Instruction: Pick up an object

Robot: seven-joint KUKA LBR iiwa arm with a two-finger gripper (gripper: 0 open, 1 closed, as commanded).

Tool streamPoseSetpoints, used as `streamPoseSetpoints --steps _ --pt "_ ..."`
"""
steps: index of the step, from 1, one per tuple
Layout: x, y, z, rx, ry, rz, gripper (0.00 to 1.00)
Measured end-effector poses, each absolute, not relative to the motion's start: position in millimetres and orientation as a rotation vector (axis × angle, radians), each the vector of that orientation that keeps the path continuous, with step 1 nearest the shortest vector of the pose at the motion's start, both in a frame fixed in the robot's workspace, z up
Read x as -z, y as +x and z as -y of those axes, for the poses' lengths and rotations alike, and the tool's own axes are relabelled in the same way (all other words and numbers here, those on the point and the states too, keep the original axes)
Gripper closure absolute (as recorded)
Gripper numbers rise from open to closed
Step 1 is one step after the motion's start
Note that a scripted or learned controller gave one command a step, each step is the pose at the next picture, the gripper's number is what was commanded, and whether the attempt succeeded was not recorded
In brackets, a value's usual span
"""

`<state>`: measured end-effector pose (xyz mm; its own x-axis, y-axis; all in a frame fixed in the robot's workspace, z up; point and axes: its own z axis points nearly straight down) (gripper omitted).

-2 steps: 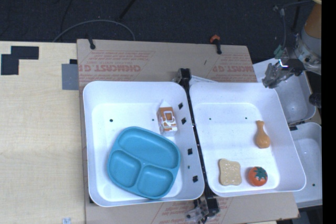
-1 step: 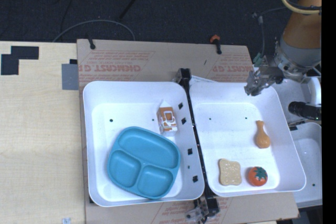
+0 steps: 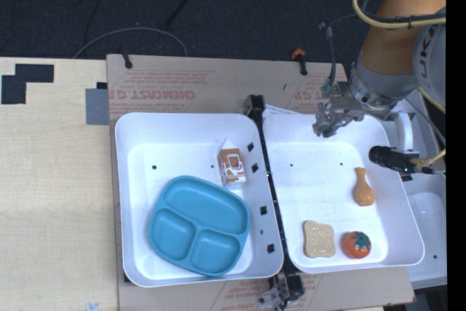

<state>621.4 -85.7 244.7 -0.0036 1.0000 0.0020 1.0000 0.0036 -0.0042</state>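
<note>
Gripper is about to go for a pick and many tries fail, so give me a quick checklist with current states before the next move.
1. Gripper carries nothing between its fingers: cannot tell, too small to judge.
2. Targets in the right bin: ok, drumstick, toast slice and tomato lie there.
3. Targets spaced apart: ok, none touch.
4. Gripper above a target: not ok, it hovers over the bin's far rim.
5. Left bin items out of the way: ok, blue tray and small carton.
</note>
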Motion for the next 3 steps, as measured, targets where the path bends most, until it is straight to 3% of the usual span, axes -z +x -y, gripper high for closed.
streamPoseSetpoints --steps 3 --pt "-239.0 600.3 -77.5 -0.001 -2.212 2.225 1.00"
